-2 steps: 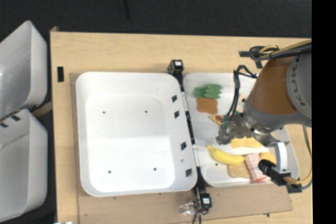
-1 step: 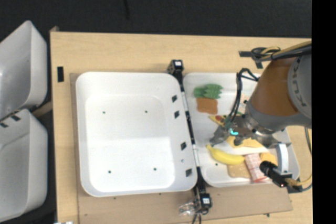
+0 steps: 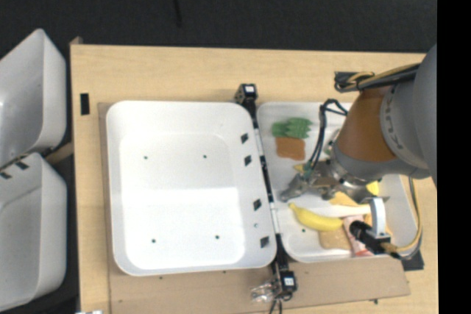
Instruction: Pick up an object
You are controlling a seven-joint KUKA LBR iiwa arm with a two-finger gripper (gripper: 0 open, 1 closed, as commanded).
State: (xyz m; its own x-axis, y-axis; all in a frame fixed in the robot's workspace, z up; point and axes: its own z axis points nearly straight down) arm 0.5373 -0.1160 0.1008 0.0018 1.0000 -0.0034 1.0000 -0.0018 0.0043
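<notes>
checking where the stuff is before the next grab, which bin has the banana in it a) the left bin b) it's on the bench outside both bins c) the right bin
c: the banana lies in the right bin, below the gripper and near the green item and the brown item that share that bin.

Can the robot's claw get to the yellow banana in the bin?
Probably yes. The curved yellow banana lies uncovered in the right white bin, with nothing on top, and the claw hangs just above and beside it.
</notes>
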